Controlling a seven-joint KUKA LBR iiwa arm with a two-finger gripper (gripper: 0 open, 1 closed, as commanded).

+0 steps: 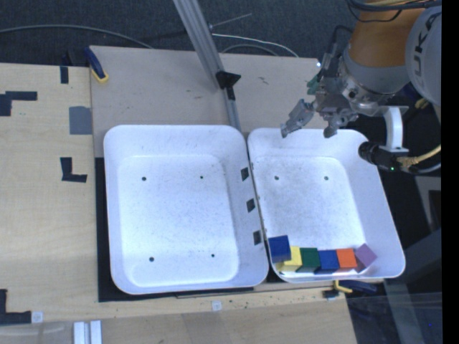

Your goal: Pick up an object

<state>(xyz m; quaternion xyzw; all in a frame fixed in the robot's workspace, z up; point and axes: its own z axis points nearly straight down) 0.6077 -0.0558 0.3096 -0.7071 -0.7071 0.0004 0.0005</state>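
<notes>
Near edge first: row of small blocks crowded along the front wall of the right bin [373,192], well apart from the jaws, down at the opposite end of the same bin. Left to right: blue block [279,246] sitting on a yellow block [290,264], then green block [309,258], second blue block [328,259], orange block [346,258], purple block [365,254] tilted against the bin's front right corner. All touching or just beside each other. Yellow-handled clamp [343,287] just outside the bin's front rim, on the surface [165,84].

Left bin [118,192] beside the right one, off to the left of the jaws, only speckles and small dark dots on its floor. Three small dark tabs along the seam between the bins.

Farther back: jaws [310,124] hanging over the back rim of the right bin, fingers spread apart, open, nothing between them. Left finger [294,124] over the back left corner of the bin. Grey wrist and orange band of the arm [391,20] above and right of the jaws.

Beyond: slanted metal pole [197,27] rising up and left of the jaws. Blue-and-yellow clamp [96,64] at the far left corner of the surface.
</notes>
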